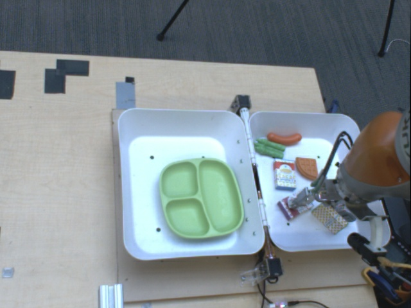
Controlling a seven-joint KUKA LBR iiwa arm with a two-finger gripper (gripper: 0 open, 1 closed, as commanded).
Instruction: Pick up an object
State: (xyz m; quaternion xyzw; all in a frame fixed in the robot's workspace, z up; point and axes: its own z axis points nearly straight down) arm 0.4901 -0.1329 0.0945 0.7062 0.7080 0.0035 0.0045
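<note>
From above, the grey arm with the orange band (384, 149) is reaching in from three o'clock over the right shallow white bin (321, 124). Its two-finger gripper (307, 201) is sitting low at the bin's centre, just above a small flat red-and-white packet (287, 208), and seems to be touching it; whether the fingers are apart or closed I cannot tell, as the metal parts are blurring together there.

Around the gripper, other small items are lying on the bin floor: a red-and-white rectangular carton (285, 174) at ten o'clock, an orange wedge-shaped piece (307, 167) at twelve o'clock, a green pod-like toy vegetable (270, 148) and a red sausage-shaped toy (284, 138) farther toward eleven o'clock, and a tan speckled square piece (330, 219) at four o'clock, partly under the wrist.

The left white bin (125, 172) is holding a pale green three-compartment plastic plate (201, 198), lying flat at its middle.
</note>
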